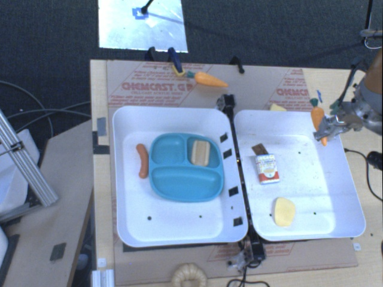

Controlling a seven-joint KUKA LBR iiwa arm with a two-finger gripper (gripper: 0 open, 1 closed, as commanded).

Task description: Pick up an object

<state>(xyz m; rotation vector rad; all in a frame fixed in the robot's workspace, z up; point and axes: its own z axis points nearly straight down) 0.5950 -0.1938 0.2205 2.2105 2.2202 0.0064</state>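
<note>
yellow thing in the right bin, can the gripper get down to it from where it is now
Probably yes. The yellow piece lies alone on the right bin floor, with nothing over it, and the gripper hangs at that bin's far right rim.

Blue divided plate (179, 181) and reddish-brown sausage (142, 160) in the left white bin (128, 220), red-and-white carton (267, 168) and yellow piece (284, 211) right.

The arm (372, 94) is cut off by the right edge, and the hand's (328, 128) fingers are too small to tell.

The bench (119, 82) bears two white bins (173, 178) and a toy carrot (208, 79).
</note>
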